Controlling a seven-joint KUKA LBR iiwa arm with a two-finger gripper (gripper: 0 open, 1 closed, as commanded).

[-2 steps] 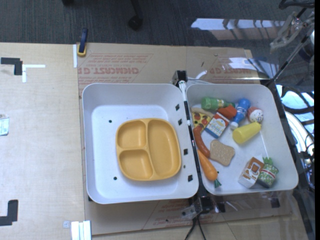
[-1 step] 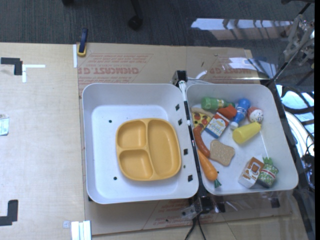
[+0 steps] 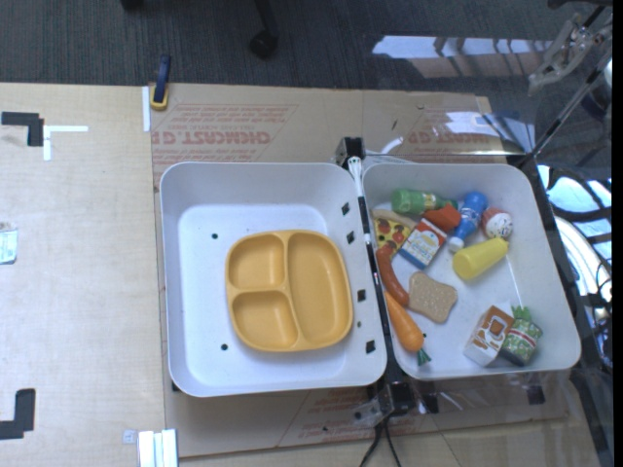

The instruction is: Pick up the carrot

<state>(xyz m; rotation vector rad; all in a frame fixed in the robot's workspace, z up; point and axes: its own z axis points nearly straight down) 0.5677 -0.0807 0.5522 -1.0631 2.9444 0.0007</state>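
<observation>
Jaw opening cannot be told, and the carrot (image 3: 404, 325), wedged between the bin wall (image 3: 371, 290), sausage (image 3: 389, 274) and bread (image 3: 433, 298), could be missed or the sausage grabbed instead.

Pale grey and blurred, past the far right corner of the right bin (image 3: 458, 341): angular metal pieces of the arm (image 3: 569, 47), with thin dark cables slanting down toward that corner.
</observation>
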